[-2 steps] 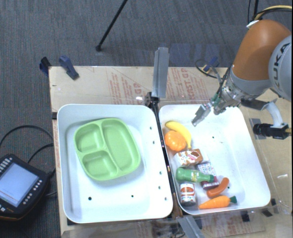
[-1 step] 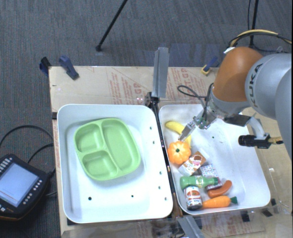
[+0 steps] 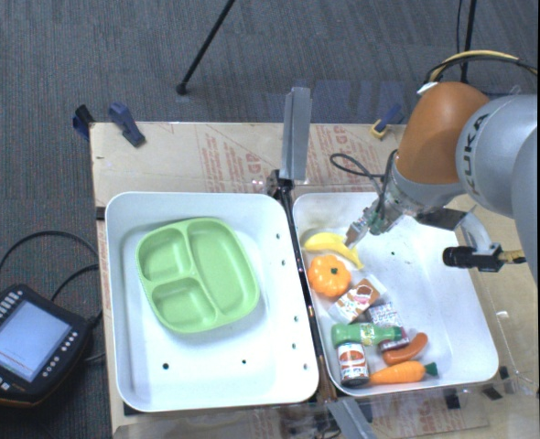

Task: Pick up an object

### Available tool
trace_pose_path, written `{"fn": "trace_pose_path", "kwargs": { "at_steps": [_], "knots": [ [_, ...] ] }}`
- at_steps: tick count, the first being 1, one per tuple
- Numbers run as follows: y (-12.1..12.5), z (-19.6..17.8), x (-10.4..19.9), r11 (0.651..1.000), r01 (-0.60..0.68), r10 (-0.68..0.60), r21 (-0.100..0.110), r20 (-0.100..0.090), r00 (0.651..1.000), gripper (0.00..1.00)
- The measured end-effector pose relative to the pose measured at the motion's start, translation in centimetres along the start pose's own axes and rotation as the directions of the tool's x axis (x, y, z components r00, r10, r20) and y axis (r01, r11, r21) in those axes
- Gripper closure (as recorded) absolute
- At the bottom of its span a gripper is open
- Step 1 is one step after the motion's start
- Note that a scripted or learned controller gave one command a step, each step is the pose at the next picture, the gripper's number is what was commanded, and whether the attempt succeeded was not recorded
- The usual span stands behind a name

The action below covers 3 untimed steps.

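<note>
Grey carpet surrounded the counter (image 3: 215,154). Arm (image 3: 471,154) reached down-left into the right bin (image 3: 453,309). Tool (image 3: 357,234) sat just above the banana (image 3: 329,245); finger state could not be determined. Orange (image 3: 329,276) lay below the banana.

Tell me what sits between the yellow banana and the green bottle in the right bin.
In the camera view, the orange pumpkin and a small brown packet lie between the banana and the green bottle.

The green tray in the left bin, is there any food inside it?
No food shows in the green tray. Its three compartments look bare. It lies in the left bin, and the bin floor under it is hidden.
</note>
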<state>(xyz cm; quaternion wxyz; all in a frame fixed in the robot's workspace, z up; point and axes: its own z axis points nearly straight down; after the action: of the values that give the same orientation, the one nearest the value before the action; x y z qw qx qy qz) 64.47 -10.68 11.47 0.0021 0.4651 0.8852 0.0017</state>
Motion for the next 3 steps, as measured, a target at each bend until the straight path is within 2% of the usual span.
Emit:
{"fn": "trace_pose_path", "kwargs": {
  "at_steps": [1,2,3],
  "knots": [
    [0.0,0.0,0.0,1.0,0.0,0.0,0.0,0.0,1.0,0.0],
    [-6.3,2.7,-2.6,0.996,0.09,-0.09,0.005,-0.004,0.996,0.0],
    [-0.9,2.5,1.8,0.992,0.126,-0.127,0.008,0.007,0.992,0.0]
  ]
}}
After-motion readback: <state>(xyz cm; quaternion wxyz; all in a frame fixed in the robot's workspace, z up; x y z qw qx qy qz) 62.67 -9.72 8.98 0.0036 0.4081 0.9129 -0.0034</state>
